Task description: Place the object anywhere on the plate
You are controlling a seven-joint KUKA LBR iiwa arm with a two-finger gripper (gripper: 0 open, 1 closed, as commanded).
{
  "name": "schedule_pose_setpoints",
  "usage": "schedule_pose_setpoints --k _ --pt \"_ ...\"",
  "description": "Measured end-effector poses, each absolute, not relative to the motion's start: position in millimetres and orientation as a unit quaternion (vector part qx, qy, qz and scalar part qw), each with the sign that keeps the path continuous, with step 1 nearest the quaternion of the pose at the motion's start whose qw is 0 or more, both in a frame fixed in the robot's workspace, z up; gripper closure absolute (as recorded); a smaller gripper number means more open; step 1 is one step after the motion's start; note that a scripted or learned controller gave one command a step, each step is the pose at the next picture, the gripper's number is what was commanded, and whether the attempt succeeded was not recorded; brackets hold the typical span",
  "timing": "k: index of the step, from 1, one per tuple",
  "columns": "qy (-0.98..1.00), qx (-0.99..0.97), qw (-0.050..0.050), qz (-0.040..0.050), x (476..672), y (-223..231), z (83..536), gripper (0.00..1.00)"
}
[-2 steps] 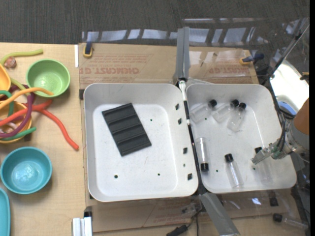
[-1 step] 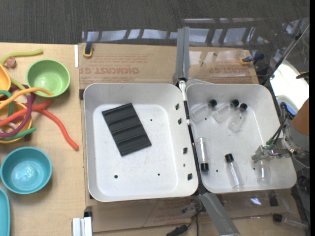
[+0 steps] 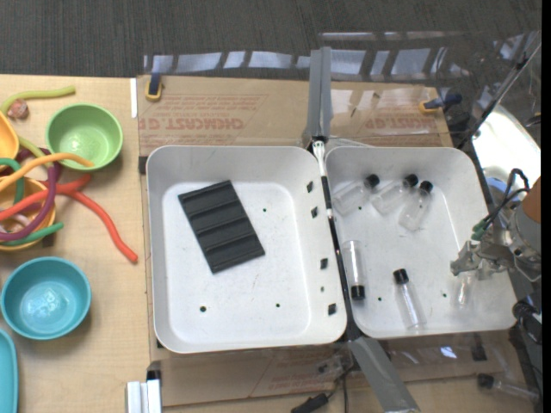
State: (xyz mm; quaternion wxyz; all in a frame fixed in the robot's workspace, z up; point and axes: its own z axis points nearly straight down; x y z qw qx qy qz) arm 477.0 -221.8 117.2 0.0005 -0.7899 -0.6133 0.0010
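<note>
Reaching in at the right rim of the right bin (image 3: 465, 166), the pincer (image 3: 472, 261) was positioned over a clear vial (image 3: 464, 292) lying directly beneath it, but how far it was opened, and whether anything was held, could not be told. Other black-capped vials (image 3: 405, 295) were scattered to its left, their long axes mostly running toward and away from the camera, and the black ribbed plate (image 3: 221, 225) was located well to its left in the left bin (image 3: 164, 231). The vials' transparent bodies were hard to distinguish against the white floor.
</note>
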Motion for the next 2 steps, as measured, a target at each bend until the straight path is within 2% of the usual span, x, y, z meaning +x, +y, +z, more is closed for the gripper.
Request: schedule_pose_setpoints --k 1,2 --pt "-0.627 -0.779 0.000 0.0017 499.7 -210.9 292.3 1.00" --pt "-0.692 -0.721 0.001 0.0013 480.1 -156.4 182.8 1.00"
